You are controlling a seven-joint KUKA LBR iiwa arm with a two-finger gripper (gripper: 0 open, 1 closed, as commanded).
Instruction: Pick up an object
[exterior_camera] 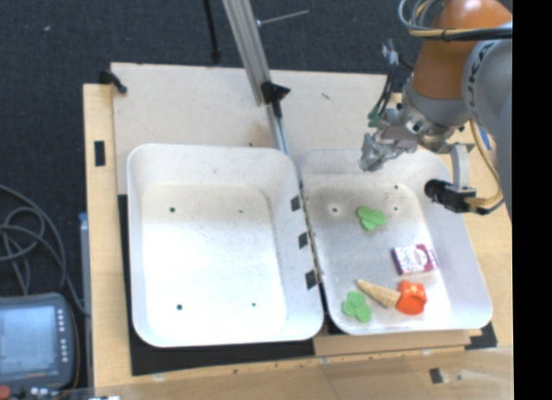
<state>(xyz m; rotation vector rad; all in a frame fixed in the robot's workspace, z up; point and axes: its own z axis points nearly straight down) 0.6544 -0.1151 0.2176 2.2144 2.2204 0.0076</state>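
- Gripper (373, 159) sits over the right bin's (457, 226) far rim, near the back edge; jaws too small and blurred, cannot tell if spread or shut. Nothing seen between them.
- Candidates, all in right bin: green piece (372, 217) mid-bin, closest to gripper; purple box (415, 258) further fwd; cone (376, 293), orange piece (411, 298) and 2nd green piece (356, 306) bunched near the front rim.
- Risks, my guess: green piece is low and flat, so jaws could close above it or skid off. Cone touches orange piece, so a grab there may nudge both or catch two.
- Descent this close to the rim could clip the bin wall.
- Around: left bin (147, 217); slanted metal pole (246, 36) w/ clamp betw bins at the back, well apart from the arm. Black fitting (444, 191) at right rim, cable attached, near the wrist; snag poss.
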